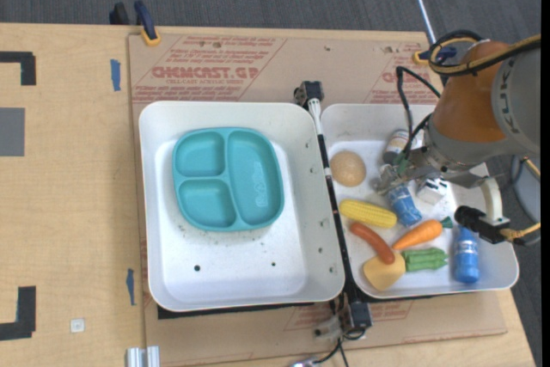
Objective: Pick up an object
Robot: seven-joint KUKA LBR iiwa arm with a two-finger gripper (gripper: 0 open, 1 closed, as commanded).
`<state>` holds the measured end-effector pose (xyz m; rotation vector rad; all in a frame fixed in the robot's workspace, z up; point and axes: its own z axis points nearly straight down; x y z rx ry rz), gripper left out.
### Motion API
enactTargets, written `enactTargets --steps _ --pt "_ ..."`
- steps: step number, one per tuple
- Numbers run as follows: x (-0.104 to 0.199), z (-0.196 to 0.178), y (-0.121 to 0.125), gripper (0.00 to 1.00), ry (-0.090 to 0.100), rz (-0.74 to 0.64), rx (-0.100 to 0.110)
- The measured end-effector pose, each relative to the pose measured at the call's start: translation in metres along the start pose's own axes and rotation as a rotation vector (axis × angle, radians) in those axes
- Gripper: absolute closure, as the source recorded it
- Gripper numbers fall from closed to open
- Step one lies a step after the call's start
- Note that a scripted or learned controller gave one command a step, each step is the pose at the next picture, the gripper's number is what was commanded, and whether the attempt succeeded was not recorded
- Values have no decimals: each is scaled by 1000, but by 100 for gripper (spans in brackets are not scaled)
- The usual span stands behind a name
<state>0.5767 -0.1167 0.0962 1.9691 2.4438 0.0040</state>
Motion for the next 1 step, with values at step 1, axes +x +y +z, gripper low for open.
enactTargets --steps 1 --pt "83 -89 -38 100 1 150 4"
